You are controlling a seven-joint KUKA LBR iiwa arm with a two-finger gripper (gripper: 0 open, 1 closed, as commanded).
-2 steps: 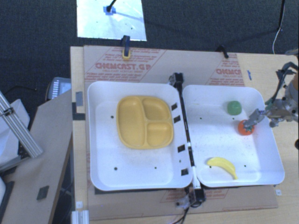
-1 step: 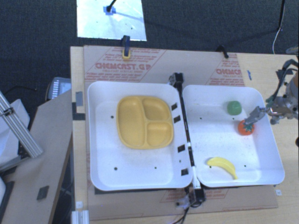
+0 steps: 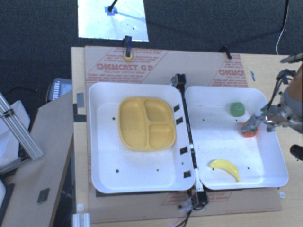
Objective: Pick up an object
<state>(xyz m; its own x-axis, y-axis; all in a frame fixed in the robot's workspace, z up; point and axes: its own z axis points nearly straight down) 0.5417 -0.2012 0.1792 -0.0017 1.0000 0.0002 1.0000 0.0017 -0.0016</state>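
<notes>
Nearest the camera, at the lower edge of the right bin [image 3: 272, 171], lies a yellow banana [image 3: 226, 168], roughly at seven o'clock from the gripper [image 3: 251, 124] and well apart from it. That gripper reaches in from three o'clock on the grey arm [image 3: 289, 110] and sits low over the right bin's far right part, right at a small orange object [image 3: 249, 131]. Its tip overlaps the orange object's upper edge, but the view is too small and blurred to tell whether the fingers are spread or closed, or whether they grip it at all. Just beside the gripper, at about eleven o'clock, rests a green rounded object [image 3: 237, 109], apart from the orange one. Further out, at nine o'clock, across the dark divider [image 3: 186, 126] between the bins, the left bin [image 3: 102, 141] carries a yellow compartment plate [image 3: 147, 123] lying flat near its centre, with one large section and two smaller ones. Both bins sit on a brown printed board [image 3: 156, 65] on the counter [image 3: 78, 70]. Beyond, at eleven o'clock, a pale sheet [image 3: 112, 13] lies on the dark floor [image 3: 38, 27].
</notes>
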